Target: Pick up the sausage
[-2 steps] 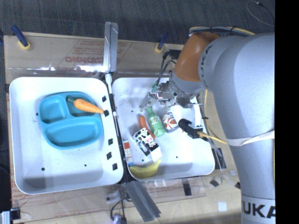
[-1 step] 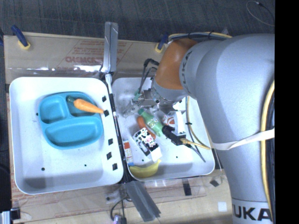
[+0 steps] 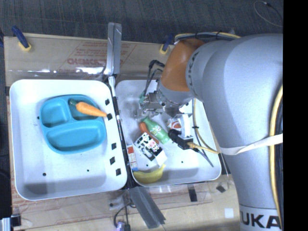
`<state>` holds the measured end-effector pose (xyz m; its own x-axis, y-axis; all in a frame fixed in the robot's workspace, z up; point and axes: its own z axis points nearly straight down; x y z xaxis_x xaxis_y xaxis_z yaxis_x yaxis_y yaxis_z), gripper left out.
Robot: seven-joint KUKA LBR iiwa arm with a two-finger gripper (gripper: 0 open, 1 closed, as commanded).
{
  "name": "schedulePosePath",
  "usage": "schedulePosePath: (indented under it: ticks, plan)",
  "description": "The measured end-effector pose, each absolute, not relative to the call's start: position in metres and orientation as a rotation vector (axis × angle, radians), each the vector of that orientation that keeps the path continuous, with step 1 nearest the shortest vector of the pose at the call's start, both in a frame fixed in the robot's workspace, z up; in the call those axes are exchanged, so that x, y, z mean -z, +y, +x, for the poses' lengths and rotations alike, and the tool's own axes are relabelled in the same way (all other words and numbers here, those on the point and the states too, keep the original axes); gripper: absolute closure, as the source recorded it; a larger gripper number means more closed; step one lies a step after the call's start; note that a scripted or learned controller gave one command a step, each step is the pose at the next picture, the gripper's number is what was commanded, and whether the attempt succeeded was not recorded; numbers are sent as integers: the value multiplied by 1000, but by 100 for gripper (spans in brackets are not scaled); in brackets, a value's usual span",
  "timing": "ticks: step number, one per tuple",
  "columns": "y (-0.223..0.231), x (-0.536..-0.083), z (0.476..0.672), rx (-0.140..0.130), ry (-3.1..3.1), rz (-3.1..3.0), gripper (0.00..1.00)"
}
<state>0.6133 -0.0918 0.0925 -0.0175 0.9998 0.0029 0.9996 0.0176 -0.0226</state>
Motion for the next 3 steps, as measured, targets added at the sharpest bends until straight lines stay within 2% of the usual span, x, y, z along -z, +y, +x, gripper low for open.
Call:
schedulePosePath:
  ticks: [1,2,3]
  plan:
    - [-33,-188,644,-12,-2129,-2299,100]
    - [-33,-188,644,-12,-2128,-2299,0]
    - [-38,-188,656,-9,-2197,-2237,0]
